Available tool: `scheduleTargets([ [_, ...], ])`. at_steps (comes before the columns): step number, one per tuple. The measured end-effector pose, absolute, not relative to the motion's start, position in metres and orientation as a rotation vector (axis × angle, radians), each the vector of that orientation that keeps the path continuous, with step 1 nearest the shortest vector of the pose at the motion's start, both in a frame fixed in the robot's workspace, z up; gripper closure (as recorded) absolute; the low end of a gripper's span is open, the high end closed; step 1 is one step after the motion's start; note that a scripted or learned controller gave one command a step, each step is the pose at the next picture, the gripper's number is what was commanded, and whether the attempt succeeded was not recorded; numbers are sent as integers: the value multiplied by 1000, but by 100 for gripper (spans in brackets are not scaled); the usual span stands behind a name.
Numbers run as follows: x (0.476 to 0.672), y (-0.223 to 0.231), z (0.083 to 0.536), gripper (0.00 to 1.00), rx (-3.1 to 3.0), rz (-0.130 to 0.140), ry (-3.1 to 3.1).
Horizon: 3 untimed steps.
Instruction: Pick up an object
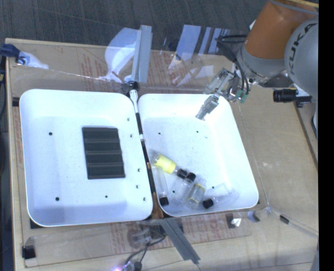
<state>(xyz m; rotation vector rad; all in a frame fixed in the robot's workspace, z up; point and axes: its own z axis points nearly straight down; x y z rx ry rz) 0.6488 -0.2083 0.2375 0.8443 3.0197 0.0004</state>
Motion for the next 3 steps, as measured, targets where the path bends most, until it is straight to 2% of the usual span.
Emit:
scheduleTargets([
  [1, 631, -155, 90, 0, 808, -1, 3039],
  [2, 616, -211, 173, 0, 573, -2, 3086],
  [3, 642, -209, 346, 0, 275, -3, 3124],
])
